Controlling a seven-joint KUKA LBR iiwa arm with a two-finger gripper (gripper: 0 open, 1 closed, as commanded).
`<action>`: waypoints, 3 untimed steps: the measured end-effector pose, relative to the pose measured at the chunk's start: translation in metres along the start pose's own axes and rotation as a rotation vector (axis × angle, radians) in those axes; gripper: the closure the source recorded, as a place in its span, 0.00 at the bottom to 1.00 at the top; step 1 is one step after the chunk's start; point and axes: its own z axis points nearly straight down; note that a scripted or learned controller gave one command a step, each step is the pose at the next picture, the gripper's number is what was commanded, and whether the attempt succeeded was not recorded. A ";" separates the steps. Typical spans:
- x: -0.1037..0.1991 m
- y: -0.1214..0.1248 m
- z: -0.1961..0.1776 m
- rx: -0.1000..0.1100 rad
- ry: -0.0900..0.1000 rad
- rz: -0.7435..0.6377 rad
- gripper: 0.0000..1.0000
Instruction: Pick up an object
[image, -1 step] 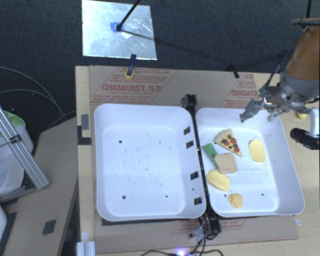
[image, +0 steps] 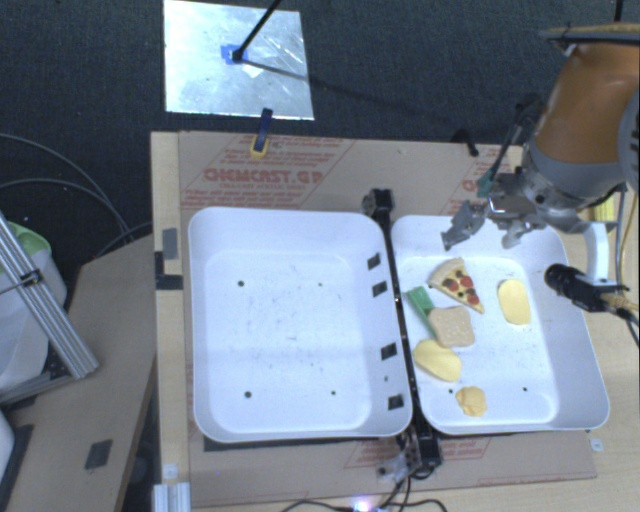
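Observation:
My gripper hangs over the back edge of the right bin, open, with nothing between its two grey fingers. Below it in that bin lie a pizza slice, a pale yellow oval piece, a green stick, a tan bread slice, a yellow lemon-like piece and a small yellow lump. The pizza slice is the nearest to the fingers, a short way toward the front.
The left bin sits beside the right one, with black clips along the shared wall. A black cylinder juts over the right bin's right rim. A metal sheet lies at the back.

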 end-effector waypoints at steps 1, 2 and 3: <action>0.075 -0.024 -0.021 0.001 0.001 -0.001 0.00; 0.125 -0.062 0.105 0.017 -0.001 0.003 0.00; 0.176 -0.074 0.185 0.012 -0.001 0.004 0.00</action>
